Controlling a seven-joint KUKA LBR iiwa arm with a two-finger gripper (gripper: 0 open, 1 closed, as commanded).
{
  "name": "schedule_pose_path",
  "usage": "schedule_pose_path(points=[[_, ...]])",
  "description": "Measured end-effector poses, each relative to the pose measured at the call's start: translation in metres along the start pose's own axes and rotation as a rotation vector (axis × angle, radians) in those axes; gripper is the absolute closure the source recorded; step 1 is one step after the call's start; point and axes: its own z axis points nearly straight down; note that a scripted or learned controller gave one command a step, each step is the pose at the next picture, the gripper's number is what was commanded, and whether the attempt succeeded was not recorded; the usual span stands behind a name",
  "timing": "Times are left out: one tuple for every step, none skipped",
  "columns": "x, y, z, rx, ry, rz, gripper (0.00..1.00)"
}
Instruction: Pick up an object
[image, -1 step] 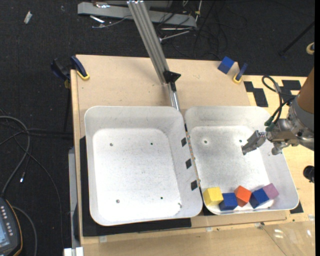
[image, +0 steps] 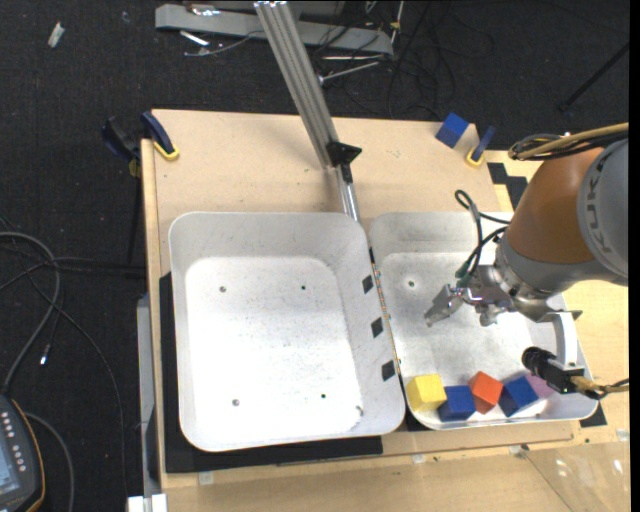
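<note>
Along the near edge of the right bin (image: 415, 250) lie several blocks in a row: a yellow block (image: 426, 390), a blue block (image: 458, 402), an orange block (image: 487, 389), a second blue block (image: 520, 395) and a pale purple block (image: 541, 387). My gripper (image: 463, 306) hangs over the middle of the right bin, above and behind the row of blocks. Its fingers (image: 438, 309) are spread apart with nothing between them. The arm's orange band (image: 560, 210) hides the far right part of the bin.
The left bin (image: 200, 240) sits beside the right one. A slanted metal pole (image: 305, 85) rises from the bench behind the bins. A small blue cube (image: 453, 128) and a clamp (image: 160, 140) lie on the bench's far edge.
</note>
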Motion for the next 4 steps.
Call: schedule_pose_path(points=[[0.003, -0.023, 0.019, -0.002, 0.000, 0.004, 0.00], [0.014, -0.053, 0.018, -0.003, 0.000, 0.005, 0.00], [0.047, 0.050, -0.102, -0.020, -0.003, -0.005, 0.00], [0.040, 0.051, -0.043, -0.001, -0.002, 0.004, 0.00]])
